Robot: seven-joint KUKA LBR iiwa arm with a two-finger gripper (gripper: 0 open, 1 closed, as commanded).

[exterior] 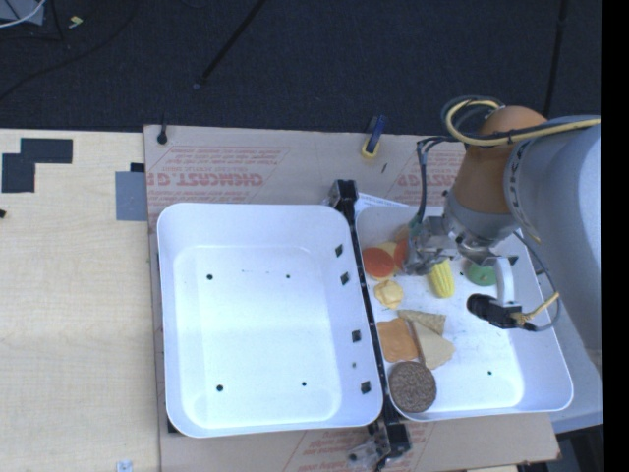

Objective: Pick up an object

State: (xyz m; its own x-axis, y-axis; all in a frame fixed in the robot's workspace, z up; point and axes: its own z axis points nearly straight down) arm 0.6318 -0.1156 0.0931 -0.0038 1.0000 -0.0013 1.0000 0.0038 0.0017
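Beneath me, a cardboard-covered bench (246,165) is bearing two white bins. My gripper (425,252) is reaching down into the right bin (511,382), and I cannot tell its state. It is hovering just beside a yellow corn cob (442,279) and a red-orange tomato (378,262). Nearer the front, tan wedges (425,334) and a brown round disc (413,385) are lying apart from it. On the other side, the left bin (187,264) is sitting close alongside.
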